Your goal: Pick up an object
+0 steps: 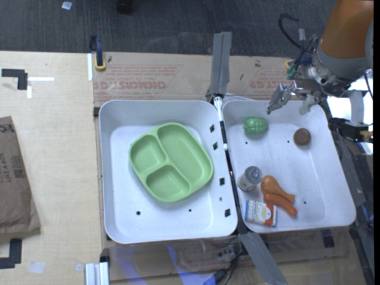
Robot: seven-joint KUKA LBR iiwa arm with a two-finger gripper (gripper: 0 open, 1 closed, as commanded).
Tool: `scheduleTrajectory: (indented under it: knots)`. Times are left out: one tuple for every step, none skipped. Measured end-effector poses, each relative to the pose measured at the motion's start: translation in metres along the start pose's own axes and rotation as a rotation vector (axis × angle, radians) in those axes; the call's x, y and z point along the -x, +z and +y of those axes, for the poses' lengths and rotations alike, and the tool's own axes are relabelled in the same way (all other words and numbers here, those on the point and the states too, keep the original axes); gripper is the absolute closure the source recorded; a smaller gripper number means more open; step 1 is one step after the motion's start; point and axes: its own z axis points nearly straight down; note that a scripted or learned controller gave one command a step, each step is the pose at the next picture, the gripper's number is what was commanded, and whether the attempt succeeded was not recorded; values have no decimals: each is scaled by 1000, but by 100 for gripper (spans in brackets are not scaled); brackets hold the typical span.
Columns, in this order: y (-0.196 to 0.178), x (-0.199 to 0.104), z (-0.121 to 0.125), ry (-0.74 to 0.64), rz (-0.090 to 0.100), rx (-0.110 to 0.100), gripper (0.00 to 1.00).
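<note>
Two shallow white bins sit side by side on the counter. The left bin carries a light green divided plate, lying flat near its middle with three compartments.

The right bin holds several small things. A green rounded object lies near the bin's far left corner. A brown ball rests toward the far right side, well apart from the green one. Near the bin's left edge, about halfway along, stands a small grey can. Just beside it, toward the near edge, lies an orange carrot-shaped toy, and a small white and orange packet sits close to the near left corner, touching or nearly touching the carrot.

The gripper hangs over the far edge of the right bin, between the green object and the brown ball. Its two fingers are spread apart with nothing between them.
</note>
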Motion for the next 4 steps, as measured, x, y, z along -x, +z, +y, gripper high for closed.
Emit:
scheduleTrajectory:
  knots:
    - [131,-2,25,-87,-1,1,0]
    - [175,3,38,-192,-1,3,0]
    - [167,4,36,-189,0,-4,100]
    - [75,-71,40,-229,-2,4,100]
